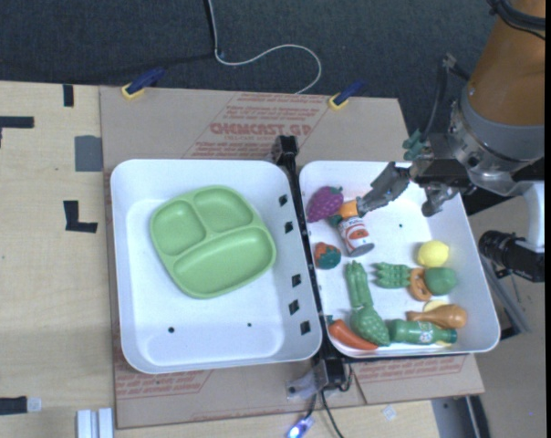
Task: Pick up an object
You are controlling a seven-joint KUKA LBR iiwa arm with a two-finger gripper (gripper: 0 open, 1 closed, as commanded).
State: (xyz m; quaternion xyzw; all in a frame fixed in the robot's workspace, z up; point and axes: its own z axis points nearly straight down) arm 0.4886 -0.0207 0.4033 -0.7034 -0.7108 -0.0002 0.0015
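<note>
Camera view shows the gripper (pixel 406 192) spread wide over the far side of the right bin (pixel 481 276), grasping nothing. Just beside one fingertip lies a small bottle (pixel 355 231), with purple grapes (pixel 325 202) to its left. A green divided plate (pixel 213 240) sits in the left bin (pixel 134 272).

A green divided plate (pixel 213 241) lies in the left white bin (pixel 134 336); a brown cardboard sheet (pixel 257 126) lies under that bin; beyond the bin, a white cable (pixel 257 57) loops over dark carpet (pixel 93 26).
</note>
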